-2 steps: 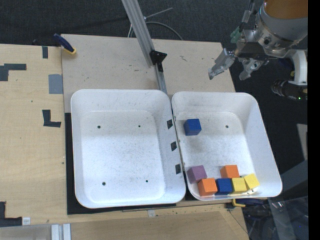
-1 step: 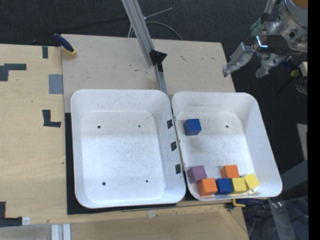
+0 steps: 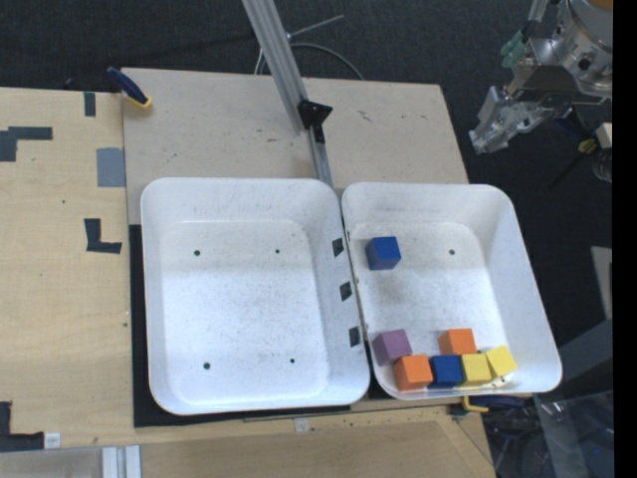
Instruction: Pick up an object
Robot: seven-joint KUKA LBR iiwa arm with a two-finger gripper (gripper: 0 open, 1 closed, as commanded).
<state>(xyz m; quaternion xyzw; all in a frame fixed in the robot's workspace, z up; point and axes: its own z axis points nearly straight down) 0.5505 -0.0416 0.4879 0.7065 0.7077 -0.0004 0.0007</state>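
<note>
The right bin (image 3: pixel 498 217) holds several small cubes. A blue cube (image 3: pixel 383 252) lies alone near its upper left. Along the front edge sit a purple cube (image 3: pixel 392 345), an orange cube (image 3: pixel 412 370), a second blue cube (image 3: pixel 447 369), another orange cube (image 3: pixel 458 342) and two yellow cubes (image 3: pixel 477 367) (image 3: pixel 501 360), packed close together. My gripper (image 3: pixel 495 127) hangs high at the upper right, beyond the right bin's far corner and well away from every cube. I see nothing in it.
The left bin (image 3: pixel 159 267) stands beside the right one, their rims touching. A slanted metal pole (image 3: pixel 279 48) ends at a black bracket (image 3: pixel 315 116) behind the bins. A blue and yellow clamp (image 3: pixel 129 86) lies at the bench's far left.
</note>
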